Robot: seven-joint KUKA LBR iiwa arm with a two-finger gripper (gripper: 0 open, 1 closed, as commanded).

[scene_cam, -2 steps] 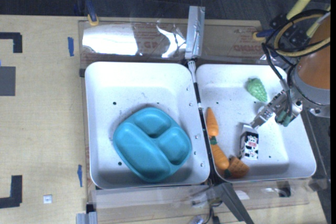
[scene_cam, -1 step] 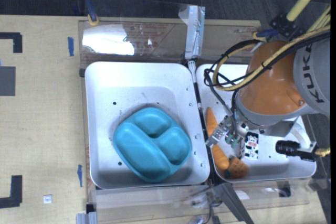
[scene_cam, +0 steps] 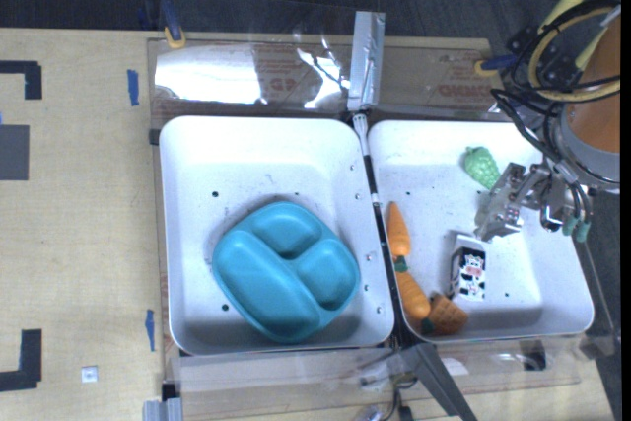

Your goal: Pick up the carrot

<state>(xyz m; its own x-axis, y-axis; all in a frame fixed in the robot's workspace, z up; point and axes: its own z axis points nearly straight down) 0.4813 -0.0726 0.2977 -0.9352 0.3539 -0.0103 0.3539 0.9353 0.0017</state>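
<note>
An orange carrot point(scene_cam: 397, 230) lies along the left wall of the right bin point(scene_cam: 552, 311), with its green stub pointing toward the front. A second orange carrot-like piece point(scene_cam: 412, 295) lies just in front of it, near the bin's front left corner. My gripper point(scene_cam: 500, 204) hovers over the right half of the same bin, well to the right of the carrots. It is open and has nothing between its fingers.
A green leafy toy point(scene_cam: 481, 166) lies at the back of the right bin, close to the gripper. A small black-and-white carton point(scene_cam: 470, 273) and a brown piece point(scene_cam: 450, 315) sit near the front. The left bin point(scene_cam: 187, 163) holds a blue divided plate point(scene_cam: 286, 269).
</note>
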